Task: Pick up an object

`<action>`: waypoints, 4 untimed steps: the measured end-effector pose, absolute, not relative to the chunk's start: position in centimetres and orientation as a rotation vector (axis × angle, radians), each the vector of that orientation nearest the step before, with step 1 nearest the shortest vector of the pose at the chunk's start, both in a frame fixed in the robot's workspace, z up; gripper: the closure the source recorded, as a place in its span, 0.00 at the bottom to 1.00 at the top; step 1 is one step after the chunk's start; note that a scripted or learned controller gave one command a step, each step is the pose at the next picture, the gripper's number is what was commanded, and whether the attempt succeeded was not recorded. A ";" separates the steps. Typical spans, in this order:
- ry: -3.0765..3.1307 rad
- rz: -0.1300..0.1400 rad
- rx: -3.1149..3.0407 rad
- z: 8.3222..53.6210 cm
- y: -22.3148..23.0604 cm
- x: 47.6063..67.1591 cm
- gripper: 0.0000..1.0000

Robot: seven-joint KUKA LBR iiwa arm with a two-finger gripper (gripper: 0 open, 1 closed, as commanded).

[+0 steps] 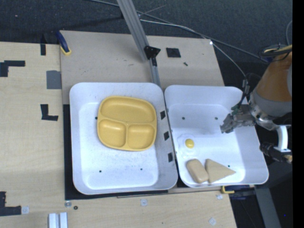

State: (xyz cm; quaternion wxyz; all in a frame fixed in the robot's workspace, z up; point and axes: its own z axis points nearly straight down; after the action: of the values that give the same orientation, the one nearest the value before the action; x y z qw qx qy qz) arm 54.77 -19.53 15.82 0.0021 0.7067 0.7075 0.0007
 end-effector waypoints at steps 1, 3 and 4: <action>2.219 0.001 2.219 20.9 -20.5 54.4 1.00; 2.229 0.000 2.217 25.9 -15.0 53.5 1.00; 2.230 -0.002 2.218 24.7 -9.7 52.6 1.00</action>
State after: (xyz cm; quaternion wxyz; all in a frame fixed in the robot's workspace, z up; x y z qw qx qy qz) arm 52.60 -9.74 24.73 -0.0016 0.7052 0.7090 -0.0006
